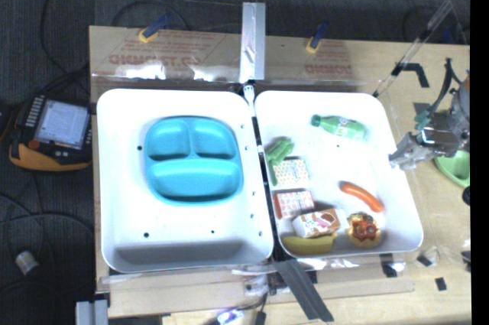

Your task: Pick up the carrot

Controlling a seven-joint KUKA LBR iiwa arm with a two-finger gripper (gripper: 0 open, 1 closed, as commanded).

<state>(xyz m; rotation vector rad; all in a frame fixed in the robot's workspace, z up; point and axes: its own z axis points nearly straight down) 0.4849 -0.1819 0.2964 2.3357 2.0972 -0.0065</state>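
The carrot (361, 196), lying toward four o'clock, looked light and stiff, best pinched mid-length; the gripper's (428, 140) state was unclear.

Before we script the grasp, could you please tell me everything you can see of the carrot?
The carrot is a small orange piece, smooth and glossy like plastic toy food, elongated with rounded ends. It lies flat on the white floor of the right bin, in its right half, slanting from upper left down to lower right. Nothing touches it: bare floor surrounds it, with a dark red and yellow toy just below it and a green bottle farther above.
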